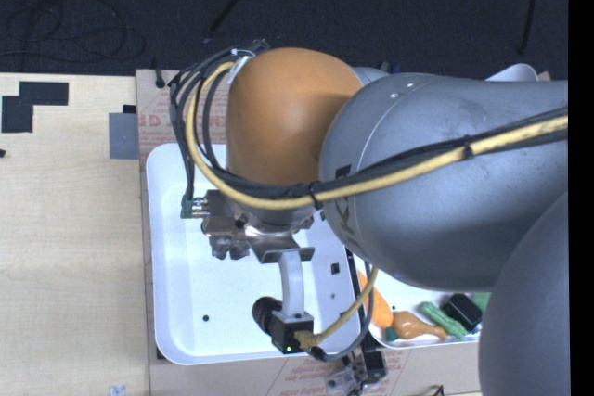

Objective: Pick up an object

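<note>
The gripper (234, 235) hung over the left white bin (172, 246); its opening could not be told. An orange lump (413, 325) and a green stick (442, 318) lay lower right of it, seemingly in the neighbouring bin.

My grey arm shell (445, 181) is smooth with a soft sheen, and its orange band (283, 111) looks matt. The white bin (176, 292) is smooth, glossy plastic. The tabletop (65, 246) shows pale matt wood grain. The orange object (408, 325) looks like smooth plastic.

free: left bin (181, 292) floor, left half | blocked: arm (436, 181) over centre; small objects (413, 325) in right bin (436, 341)
</note>
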Tool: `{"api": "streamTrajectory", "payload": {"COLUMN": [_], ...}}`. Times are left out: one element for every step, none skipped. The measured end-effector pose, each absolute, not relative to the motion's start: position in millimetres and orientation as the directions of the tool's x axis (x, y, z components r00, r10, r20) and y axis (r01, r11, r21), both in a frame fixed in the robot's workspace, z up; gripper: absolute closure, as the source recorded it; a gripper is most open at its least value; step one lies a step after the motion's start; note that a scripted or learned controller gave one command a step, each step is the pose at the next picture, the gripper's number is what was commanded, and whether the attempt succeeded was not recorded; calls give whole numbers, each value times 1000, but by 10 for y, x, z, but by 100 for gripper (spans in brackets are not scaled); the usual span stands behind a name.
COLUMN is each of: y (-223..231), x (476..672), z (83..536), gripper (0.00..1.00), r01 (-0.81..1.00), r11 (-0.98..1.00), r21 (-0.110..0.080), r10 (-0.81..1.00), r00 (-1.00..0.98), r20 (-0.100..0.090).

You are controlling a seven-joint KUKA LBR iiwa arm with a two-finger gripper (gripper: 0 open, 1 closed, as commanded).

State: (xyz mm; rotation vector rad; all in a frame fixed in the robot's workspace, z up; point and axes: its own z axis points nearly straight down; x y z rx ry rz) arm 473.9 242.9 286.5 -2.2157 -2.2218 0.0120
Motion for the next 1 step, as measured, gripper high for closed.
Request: {"api": "streamTrajectory", "payload": {"y": [2434], "x": [4743], "z": [2399], "gripper": [100], "r01": [1000], "r11": [0], "r21": [-9], "r10": [1000], "r00": [0], "r20": [-4]}}
